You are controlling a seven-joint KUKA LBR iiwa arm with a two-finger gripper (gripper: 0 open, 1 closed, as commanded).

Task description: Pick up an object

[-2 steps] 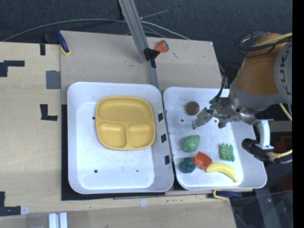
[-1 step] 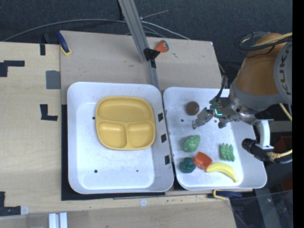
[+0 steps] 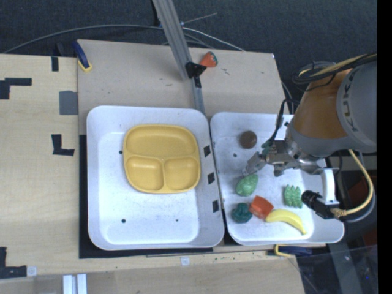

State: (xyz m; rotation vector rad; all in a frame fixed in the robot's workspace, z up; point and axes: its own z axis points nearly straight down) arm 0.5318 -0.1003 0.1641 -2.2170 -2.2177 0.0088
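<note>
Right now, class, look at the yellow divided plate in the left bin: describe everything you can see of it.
The yellow plate is a rounded rectangle that looks like smooth plastic, with a raised rim. Ridges split it into three sections: one wide section along the far side and two smaller ones side by side along the near side. Nothing lies in any section. It sits flat in the far half of the left bin, turned slightly askew to the bin's walls. It rests on the bin floor, and nothing else touches it.
</note>
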